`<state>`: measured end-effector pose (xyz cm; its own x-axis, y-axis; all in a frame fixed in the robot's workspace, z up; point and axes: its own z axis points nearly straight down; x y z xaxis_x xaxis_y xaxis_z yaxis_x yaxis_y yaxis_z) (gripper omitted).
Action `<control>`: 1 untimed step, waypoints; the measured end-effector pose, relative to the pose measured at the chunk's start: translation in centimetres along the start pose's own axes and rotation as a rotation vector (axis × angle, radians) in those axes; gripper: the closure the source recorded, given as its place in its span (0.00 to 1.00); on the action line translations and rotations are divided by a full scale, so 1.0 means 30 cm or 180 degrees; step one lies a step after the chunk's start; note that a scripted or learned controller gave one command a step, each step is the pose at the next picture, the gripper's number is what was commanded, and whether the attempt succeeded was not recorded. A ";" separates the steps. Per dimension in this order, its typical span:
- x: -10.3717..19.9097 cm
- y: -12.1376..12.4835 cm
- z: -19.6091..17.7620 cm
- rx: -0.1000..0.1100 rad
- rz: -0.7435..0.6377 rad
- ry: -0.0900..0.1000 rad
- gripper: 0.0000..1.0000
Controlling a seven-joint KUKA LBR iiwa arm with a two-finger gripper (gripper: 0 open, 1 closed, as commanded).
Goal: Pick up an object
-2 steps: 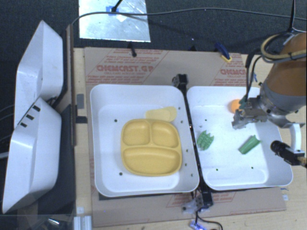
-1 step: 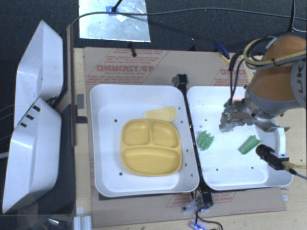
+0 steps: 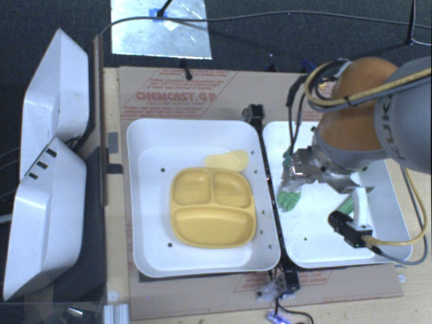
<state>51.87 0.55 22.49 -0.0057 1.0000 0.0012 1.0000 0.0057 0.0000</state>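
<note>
My gripper hangs over the left part of the right bin, close to the wall between the bins. A small green, ridged object lies right below the gripper; I cannot tell whether they touch. A second green piece peeks out from behind the wrist hardware further right. In the left bin a yellow divided plate lies flat, with a pale yellow object resting at its far edge.
The grey arm with its orange band covers most of the right bin's far half. A black cable clip and a yellow cable hang from the wrist. White housings stand to the left of the bench.
</note>
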 end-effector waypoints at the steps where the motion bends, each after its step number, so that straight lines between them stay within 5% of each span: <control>1: 0.196 0.004 0.021 0.0000 0.0002 0.0001 1.00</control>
